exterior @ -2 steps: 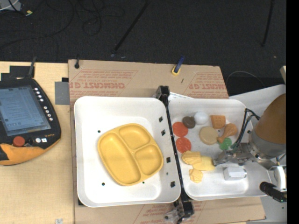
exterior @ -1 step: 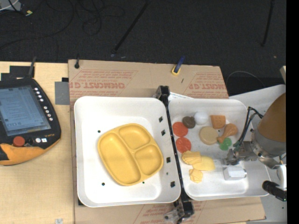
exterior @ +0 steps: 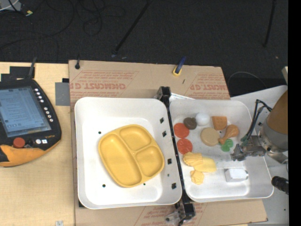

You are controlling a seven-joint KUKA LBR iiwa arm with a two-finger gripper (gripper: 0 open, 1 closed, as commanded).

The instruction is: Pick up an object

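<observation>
The right bin [exterior: 256, 187] holds several small toy foods. Among them are a red disc [exterior: 181, 129], a brown ball [exterior: 190, 123], a white ball [exterior: 202, 119], an orange block [exterior: 219, 122], a beige round piece [exterior: 210, 136] and a tan drumstick [exterior: 230, 132]. Nearby lie a green piece [exterior: 226, 145], a second red disc [exterior: 184, 146], yellow pieces [exterior: 200, 162] and a white block [exterior: 235, 174]. My gripper [exterior: 241, 152] hangs low at the bin's right side. It is just right of the green piece and above the white block. I see nothing held.
The left bin [exterior: 89, 117] carries a yellow divided plate [exterior: 130, 154]. A black divider [exterior: 171, 145] separates the bins. A tablet pendant [exterior: 26, 121] lies on the bench at far left. Cables trail beside the arm's wrist [exterior: 280, 121] at the right.
</observation>
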